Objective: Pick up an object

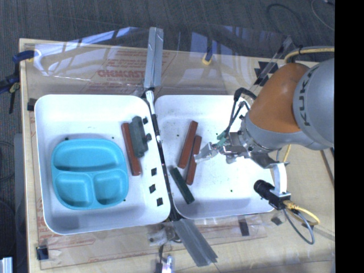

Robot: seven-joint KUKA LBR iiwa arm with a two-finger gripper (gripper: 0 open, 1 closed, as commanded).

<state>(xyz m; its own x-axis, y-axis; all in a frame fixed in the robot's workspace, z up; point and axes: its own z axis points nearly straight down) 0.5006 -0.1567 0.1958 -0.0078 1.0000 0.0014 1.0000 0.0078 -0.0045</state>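
Note:
Two brown sticks lie side by side in the right bin (250, 201), one longer (187, 144) and one shorter (192, 162), both running near to far. A dark green bar (182, 185) lies slanted by that bin's left wall. My gripper (206, 151) hangs low over the right bin, just right of the brown sticks, with its tip close to the shorter one. Nothing shows as held. In the left bin (68, 110) lie a third brown stick (131, 149) and a dark green block (138, 135).
A blue three-compartment tray (88, 172) takes up much of the left bin. The ridge between the bins (162, 169) carries small black marks. The arm's orange band (278, 95) and grey body overhang the right bin's right side. Cables (301, 218) trail at the bench's front right.

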